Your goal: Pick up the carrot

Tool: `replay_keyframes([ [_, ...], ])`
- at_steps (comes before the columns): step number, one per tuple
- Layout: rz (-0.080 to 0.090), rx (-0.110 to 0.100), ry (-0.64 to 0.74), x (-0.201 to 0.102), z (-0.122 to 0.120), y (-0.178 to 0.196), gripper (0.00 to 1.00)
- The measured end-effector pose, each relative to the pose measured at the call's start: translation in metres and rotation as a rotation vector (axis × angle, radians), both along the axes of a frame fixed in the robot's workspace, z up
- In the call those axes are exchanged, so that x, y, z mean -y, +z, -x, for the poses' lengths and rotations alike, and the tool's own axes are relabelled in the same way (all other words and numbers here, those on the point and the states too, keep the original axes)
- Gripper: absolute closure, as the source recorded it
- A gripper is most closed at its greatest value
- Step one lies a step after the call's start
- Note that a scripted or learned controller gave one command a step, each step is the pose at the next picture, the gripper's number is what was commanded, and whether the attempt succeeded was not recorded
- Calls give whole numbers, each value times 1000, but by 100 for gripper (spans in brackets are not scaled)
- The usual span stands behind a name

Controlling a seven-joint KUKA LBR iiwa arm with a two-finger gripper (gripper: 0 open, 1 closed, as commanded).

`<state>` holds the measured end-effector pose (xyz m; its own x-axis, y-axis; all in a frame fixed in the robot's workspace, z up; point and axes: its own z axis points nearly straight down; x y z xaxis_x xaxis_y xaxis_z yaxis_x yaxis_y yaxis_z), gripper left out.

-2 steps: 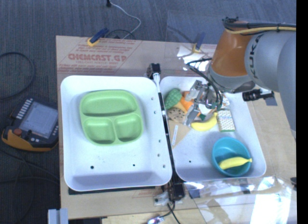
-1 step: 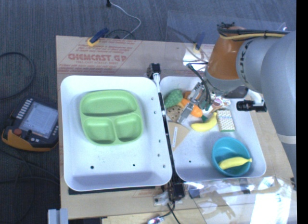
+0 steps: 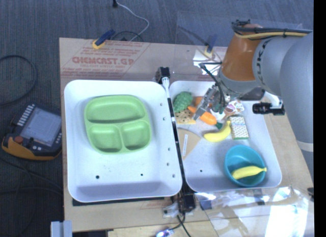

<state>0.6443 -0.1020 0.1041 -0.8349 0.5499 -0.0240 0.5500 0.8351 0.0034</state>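
brown bench [image 3: 102, 60] on grey carpet [image 3: 41, 17]; two white bins [image 3: 76, 180]

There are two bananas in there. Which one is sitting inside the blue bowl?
The banana nearer the right bin's front corner lies in the blue bowl. The other banana lies on the bin floor, just below the carrot.
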Motion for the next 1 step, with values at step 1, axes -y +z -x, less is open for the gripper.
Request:
replay_keyframes([
  [1,-11,-11,-198,-35,-3,84,100],
])
